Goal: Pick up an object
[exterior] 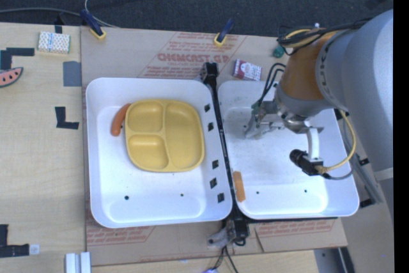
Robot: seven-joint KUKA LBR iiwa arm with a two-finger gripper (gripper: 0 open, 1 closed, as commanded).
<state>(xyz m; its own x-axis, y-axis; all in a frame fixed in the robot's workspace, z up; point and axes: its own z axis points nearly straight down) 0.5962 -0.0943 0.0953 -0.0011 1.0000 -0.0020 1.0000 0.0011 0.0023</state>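
My gripper (pixel 256 125) hangs low over the upper left part of the right bin (pixel 332 201), pointing down at the bare white floor. Nothing shows under it or in it. A small orange stick-shaped object (pixel 238 186) lies at the right bin's lower left edge, well below the gripper. In the left bin (pixel 105 195) a yellow divided plate (pixel 165 135) lies flat, with an orange sausage-shaped object (pixel 117 119) against its left rim. The grey arm with its orange band (pixel 305 70) comes in from the right.
A red and white packet (pixel 246 70) lies on the cardboard behind the right bin. Two blue and yellow clamps (pixel 93 23) (pixel 224 33) grip the cardboard's far edge. A black divider (pixel 217 131) runs between the bins. A cable loops beside the wrist (pixel 313 163).
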